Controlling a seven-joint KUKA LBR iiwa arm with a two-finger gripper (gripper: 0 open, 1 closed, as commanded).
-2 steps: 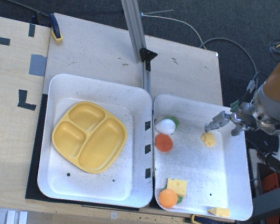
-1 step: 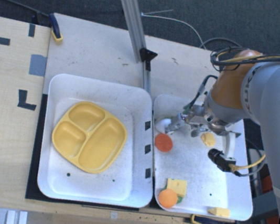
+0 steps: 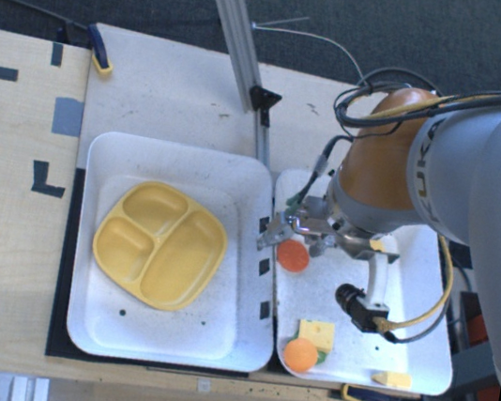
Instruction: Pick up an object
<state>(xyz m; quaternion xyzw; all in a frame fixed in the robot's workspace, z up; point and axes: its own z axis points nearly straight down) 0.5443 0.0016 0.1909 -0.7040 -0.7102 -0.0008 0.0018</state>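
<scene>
My gripper (image 3: 298, 234) hangs over the left part of the right bin (image 3: 413, 365), close to the wall between the two bins. A small red-orange ball (image 3: 293, 257) lies right beneath it, at the gripper's tip; whether it is touched or held is not visible. Nearer the bin's front edge lie an orange ball (image 3: 301, 355), a yellow block (image 3: 317, 334) with a bit of green beside it, and a small yellow piece (image 3: 392, 379).
The left bin (image 3: 89, 311) holds a yellow divided plate (image 3: 159, 244). My bulky arm with its orange band (image 3: 386, 156) covers the back of the right bin. A metal pole (image 3: 236, 31) slants in from the top. A black cable fitting (image 3: 354, 304) hangs by the wrist.
</scene>
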